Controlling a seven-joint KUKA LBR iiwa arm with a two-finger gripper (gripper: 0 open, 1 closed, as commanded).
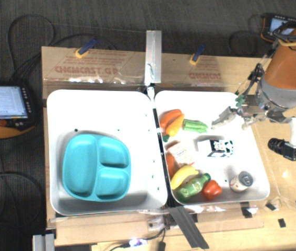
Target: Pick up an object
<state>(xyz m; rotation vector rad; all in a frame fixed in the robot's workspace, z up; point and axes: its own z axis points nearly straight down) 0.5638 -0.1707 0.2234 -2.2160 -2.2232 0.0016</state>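
Nothing is picked yet: the tool (226, 118) hangs above the right bin (257, 156), fingers slightly apart and holding nothing, the green pepper (194, 125) just beside it.

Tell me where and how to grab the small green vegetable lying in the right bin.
Take the small green pepper-like toy vegetable across its narrow middle, coming straight down from above. It lies flat and lengthwise left to right on the floor of the right white bin, with bare floor on its right and lower sides. The orange toy carrot crowds its left end, so probably avoid that end.
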